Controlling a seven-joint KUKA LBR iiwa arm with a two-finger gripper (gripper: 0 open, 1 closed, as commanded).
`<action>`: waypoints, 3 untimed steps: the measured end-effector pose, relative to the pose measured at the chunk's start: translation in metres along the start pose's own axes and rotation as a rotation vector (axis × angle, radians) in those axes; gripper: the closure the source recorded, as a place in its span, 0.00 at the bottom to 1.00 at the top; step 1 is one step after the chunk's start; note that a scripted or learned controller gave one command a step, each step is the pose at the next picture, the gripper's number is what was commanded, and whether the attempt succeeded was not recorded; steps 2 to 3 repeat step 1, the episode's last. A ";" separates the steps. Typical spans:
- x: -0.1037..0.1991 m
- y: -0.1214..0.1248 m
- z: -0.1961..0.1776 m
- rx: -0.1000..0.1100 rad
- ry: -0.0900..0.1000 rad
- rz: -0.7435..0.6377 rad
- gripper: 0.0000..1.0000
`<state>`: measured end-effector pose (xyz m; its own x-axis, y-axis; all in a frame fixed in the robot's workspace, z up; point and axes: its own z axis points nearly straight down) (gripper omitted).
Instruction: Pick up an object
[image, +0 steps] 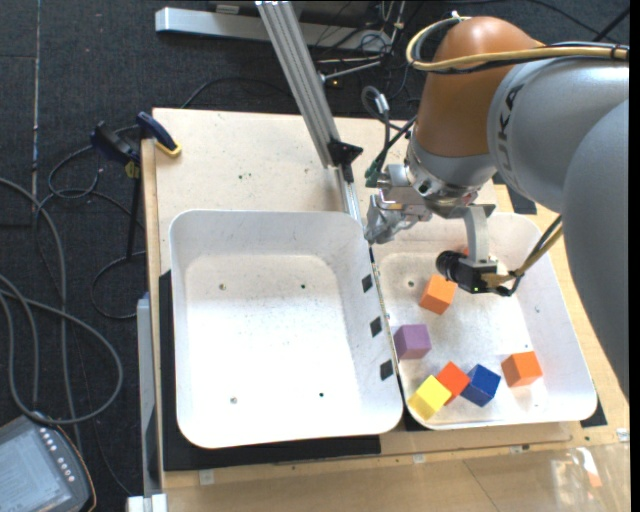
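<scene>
- Arm (530, 110) comes in from the right, over the far end of the right bin (575, 395).
- Gripper (388, 225) hangs at the right bin's far left corner, by the edge shared with the left bin (200, 330). How the fingers stand cannot be told from here; nothing is seen between them.
- Orange block (437, 294) is the nearest block to the gripper: just to its right and a little nearer the camera, apart from it, on the bin floor.
- Purple block (411, 340) lies nearer again, close to the shared edge.
- Near end of the right bin: yellow block (431, 396), red-orange block (453, 378) and blue block (482, 384) bunched together, touching or nearly so.
- Second orange block (521, 368) sits just right of that bunch.
- All six blocks rest on the bin floor.
- Clamp (135, 140) at the bench's far left corner.
</scene>
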<state>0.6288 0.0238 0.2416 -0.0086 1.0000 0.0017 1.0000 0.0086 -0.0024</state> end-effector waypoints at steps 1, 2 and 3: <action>0.053 0.003 -0.005 -0.004 0.000 0.000 1.00; 0.053 0.003 -0.005 -0.004 0.000 0.000 1.00; 0.053 0.003 -0.005 -0.004 0.000 0.000 1.00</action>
